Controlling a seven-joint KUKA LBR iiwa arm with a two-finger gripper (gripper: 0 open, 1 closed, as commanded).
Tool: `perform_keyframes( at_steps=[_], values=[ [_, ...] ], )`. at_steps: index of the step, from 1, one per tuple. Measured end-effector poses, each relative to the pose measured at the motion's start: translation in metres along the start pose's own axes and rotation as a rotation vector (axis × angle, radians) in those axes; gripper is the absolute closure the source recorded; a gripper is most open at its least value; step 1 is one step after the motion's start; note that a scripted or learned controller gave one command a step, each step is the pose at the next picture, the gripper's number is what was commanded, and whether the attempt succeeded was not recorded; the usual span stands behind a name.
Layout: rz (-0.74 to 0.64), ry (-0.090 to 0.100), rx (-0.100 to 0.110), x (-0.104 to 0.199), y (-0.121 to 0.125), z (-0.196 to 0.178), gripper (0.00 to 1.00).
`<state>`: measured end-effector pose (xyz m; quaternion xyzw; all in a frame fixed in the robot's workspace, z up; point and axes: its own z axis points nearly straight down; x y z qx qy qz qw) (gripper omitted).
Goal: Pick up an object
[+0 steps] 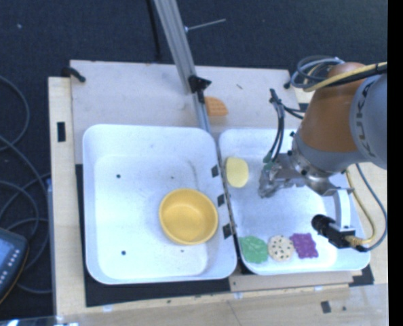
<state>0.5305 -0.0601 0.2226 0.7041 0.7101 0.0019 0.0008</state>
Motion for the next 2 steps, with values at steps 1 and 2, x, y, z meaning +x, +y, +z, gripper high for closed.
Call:
perform_keyframes(
  at_steps=[1, 2],
  values=[
    [0.000, 0.000, 0.001, 0.056, 0.011, -0.014, 1.00],
    [-0.001, 0.001, 0.002, 0.116, 0.024, -0.022, 1.00]
  ],
)
